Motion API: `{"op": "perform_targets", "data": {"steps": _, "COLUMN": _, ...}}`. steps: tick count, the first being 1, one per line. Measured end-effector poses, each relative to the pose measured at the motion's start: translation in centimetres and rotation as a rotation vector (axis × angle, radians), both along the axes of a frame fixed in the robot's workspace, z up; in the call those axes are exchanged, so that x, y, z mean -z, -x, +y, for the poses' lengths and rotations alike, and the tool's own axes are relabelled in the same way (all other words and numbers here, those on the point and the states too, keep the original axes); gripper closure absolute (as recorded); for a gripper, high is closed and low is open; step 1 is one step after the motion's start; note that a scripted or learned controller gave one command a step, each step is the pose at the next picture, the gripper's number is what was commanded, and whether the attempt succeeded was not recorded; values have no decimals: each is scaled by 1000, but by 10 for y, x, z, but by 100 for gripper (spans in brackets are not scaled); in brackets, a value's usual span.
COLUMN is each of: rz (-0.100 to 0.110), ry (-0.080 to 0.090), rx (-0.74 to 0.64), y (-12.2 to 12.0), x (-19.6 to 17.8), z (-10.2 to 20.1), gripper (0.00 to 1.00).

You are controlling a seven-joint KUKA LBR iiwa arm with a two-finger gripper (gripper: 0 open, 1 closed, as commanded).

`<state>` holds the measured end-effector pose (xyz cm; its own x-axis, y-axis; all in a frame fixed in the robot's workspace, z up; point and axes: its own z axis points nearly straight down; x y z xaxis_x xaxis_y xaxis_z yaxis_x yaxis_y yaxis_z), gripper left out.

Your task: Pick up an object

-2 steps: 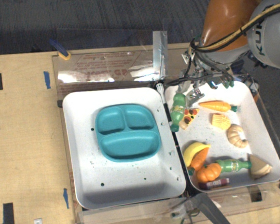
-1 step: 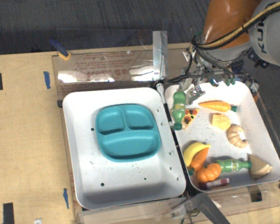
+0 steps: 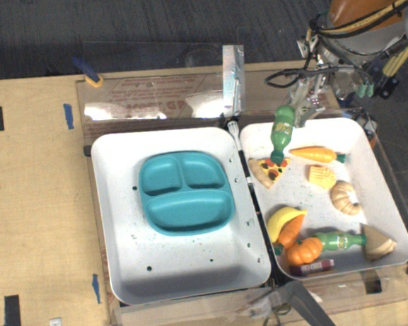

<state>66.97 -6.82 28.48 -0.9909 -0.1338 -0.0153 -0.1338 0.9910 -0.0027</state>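
Both white bins, left [image 3: 115, 202] and right [image 3: 385, 200], look like smooth moulded plastic, faint sheen, speckled with small dark marks. Teal divided plate [image 3: 185, 192] is matt-to-satin plastic, smooth. Green bottle [image 3: 281, 134] up top is glossy plastic with highlights; second green bottle [image 3: 341, 240] lying low is same finish. Carrot [image 3: 315, 154], banana [image 3: 284, 221], pumpkin [image 3: 304, 251] all smooth shiny toy plastic. Croissant [image 3: 345, 197] and pizza slice [image 3: 266, 171] look plastic, more textured, duller. Bench top [image 3: 39, 230] is pale wood or board, matt, fine grain. Clear sheet [image 3: 149, 100] behind bins is glossy, reflective film. Gripper [image 3: 310, 100] hardware looks bare metal, dull shine.
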Motion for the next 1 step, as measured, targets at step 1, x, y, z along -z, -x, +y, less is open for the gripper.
{"op": "perform_targets", "data": {"steps": 1, "rz": 23, "ry": -3, "rx": -90, "y": 5, "x": 122, "z": -23, "gripper": 100}}
